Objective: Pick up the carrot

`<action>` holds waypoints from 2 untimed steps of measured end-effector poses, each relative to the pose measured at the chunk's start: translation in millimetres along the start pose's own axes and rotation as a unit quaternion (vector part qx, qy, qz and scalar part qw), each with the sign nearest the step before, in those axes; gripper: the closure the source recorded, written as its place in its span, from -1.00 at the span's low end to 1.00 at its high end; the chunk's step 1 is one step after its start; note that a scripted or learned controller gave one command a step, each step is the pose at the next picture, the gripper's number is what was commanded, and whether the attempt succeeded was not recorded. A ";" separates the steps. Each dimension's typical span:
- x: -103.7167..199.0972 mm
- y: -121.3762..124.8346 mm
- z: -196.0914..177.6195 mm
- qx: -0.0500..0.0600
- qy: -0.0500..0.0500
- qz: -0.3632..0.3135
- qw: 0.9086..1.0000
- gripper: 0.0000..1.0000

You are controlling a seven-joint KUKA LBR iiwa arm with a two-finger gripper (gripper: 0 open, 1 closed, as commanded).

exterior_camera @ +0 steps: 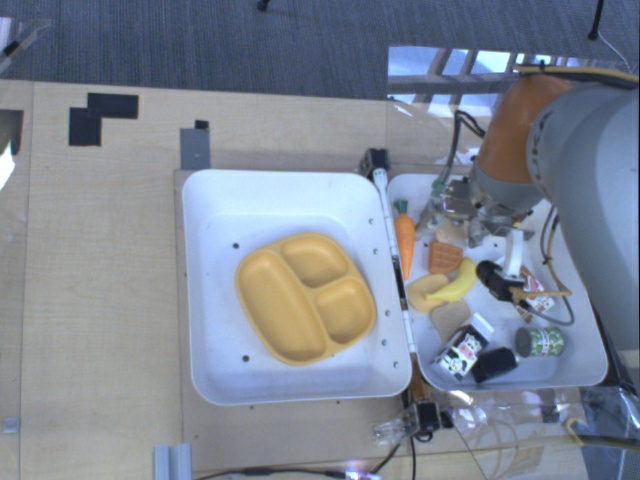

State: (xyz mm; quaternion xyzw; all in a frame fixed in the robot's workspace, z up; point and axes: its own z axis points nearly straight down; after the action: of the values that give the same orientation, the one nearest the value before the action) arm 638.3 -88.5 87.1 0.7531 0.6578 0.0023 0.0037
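Observation:
The carrot (403, 245), orange with a green top, lies along the left wall of the right bin (590, 360), its tip pointing toward the front. My gripper (453, 226) hangs low over the back of that bin, a short way right of the carrot and just behind an orange block (445, 258). Nothing can be seen held by it. The grey arm with its orange band (515, 128) covers the bin's back right corner.
In the right bin lie a banana (453, 287), a beige piece (450, 318), a black-and-white carton (460, 352), a black object (494, 365) and a green can (541, 342). The left bin (215, 218) holds a yellow divided plate (304, 295).

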 end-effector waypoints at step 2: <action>-10.6 -21.9 -33.3 0.002 0.000 0.061 0.998 -1.00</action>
State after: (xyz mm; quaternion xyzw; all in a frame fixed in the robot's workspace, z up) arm 615.0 -95.9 120.2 0.7916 0.6110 0.0011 0.0025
